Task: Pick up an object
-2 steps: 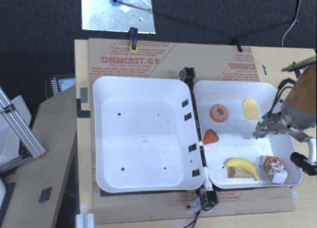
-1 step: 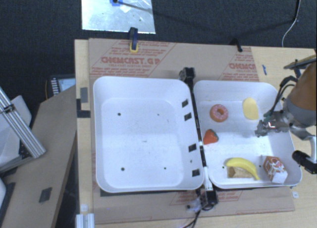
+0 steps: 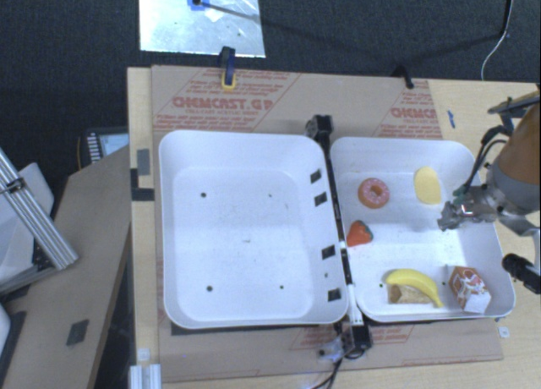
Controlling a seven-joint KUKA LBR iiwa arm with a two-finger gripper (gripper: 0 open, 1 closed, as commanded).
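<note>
The arm [image 3: 517, 172] was cut off by the right edge. The hand [image 3: 450, 215] appeared too small and blurred to resolve. A brown item [image 3: 409, 295] lay partly hidden beneath the banana [image 3: 414, 282].

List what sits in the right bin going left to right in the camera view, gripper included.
Strawberry → donut → banana → lemon → gripper → small red-and-white box. The brownish piece under the banana overlaps it, so it is left out.
</note>
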